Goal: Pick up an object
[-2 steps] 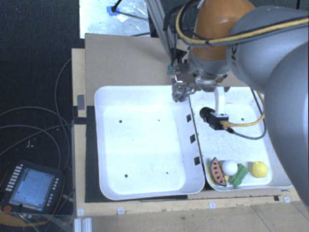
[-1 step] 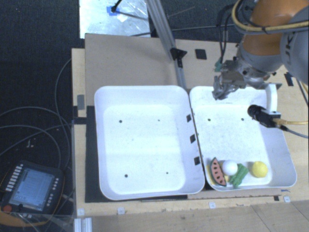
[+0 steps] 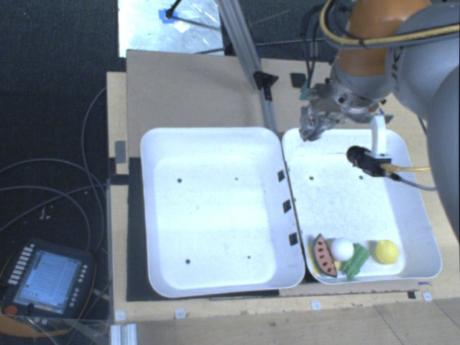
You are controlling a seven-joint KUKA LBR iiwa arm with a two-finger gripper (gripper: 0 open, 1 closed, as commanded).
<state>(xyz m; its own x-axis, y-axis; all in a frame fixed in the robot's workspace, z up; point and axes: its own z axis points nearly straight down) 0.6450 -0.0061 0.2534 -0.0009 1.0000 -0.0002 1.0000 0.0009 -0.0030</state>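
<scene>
End effector [image 3: 312, 129]: hangs over the far left corner of the right bin [image 3: 402, 200], near that bin's far rim; whether it is parted or closed cannot be told, and nothing is seen in it.
Arm [image 3: 424, 56]: grey, with an orange band [image 3: 381, 13] above the wrist, reaching in over the desk's far right part.
Black fitting [image 3: 365, 160]: sits below the wrist over the right bin's far half, with a yellow cable running off to the right.
Objects to pick: four small things cluster along the right bin's near edge.
Watermelon slice [image 3: 323, 256]: at the near left corner of that bin.
White ball [image 3: 342, 249]: just beside the slice.
Green piece [image 3: 356, 259]: touching the ball's right side.
Yellow lemon [image 3: 387, 251]: a little apart, further right.
Left bin [image 3: 165, 192]: white, side by side with the right one.
Desk [image 3: 194, 92]: tan board carrying both bins.
Pendant [image 3: 43, 279]: on the floor off the desk's near left corner.
</scene>
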